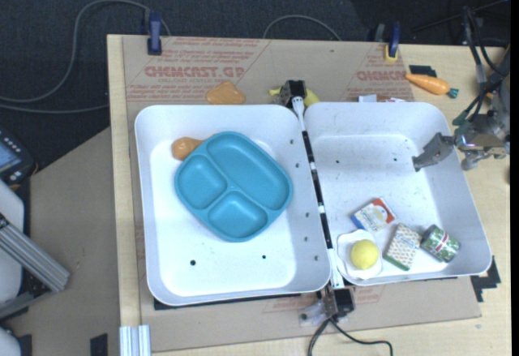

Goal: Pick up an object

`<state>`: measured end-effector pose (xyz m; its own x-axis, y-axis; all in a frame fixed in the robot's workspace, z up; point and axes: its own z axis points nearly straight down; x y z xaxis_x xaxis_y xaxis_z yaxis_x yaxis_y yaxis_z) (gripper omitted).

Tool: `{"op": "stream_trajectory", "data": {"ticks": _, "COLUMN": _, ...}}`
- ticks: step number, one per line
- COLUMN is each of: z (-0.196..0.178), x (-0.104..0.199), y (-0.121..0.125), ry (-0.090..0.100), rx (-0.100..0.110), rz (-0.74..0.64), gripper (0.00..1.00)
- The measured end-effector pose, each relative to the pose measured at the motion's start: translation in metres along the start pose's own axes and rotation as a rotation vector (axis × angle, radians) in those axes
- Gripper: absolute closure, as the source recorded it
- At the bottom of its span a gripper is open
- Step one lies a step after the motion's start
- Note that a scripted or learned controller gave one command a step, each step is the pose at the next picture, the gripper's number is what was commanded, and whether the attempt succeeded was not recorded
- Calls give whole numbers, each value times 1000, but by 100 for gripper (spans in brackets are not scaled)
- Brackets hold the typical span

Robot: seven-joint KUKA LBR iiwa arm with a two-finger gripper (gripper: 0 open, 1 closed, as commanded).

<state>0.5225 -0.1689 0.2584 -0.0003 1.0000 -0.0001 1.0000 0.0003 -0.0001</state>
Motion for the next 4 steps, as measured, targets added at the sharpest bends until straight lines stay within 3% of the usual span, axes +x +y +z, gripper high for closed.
{"op": "stream_trajectory", "data": {"ticks": 1, "z": 149, "x": 45, "y": -5, "ry": 6, "rx": 15, "rz": -3, "gripper": 0}}
{"op": "stream_trajectory", "data": {"ticks": 2, "z": 176, "x": 64, "y": -45, "ry": 3, "rx": 4, "rz": 0, "gripper": 0}}
{"op": "stream_trajectory", "data": {"ticks": 3, "z": 174, "x": 74, "y": 21, "ry": -1, "rx": -6, "rz": -3, "gripper": 0}}
{"op": "stream_trajectory", "data": {"ticks": 4, "z": 174, "x": 61, "y": 31, "ry": -2, "rx": -3, "rz": 1, "gripper": 0}}
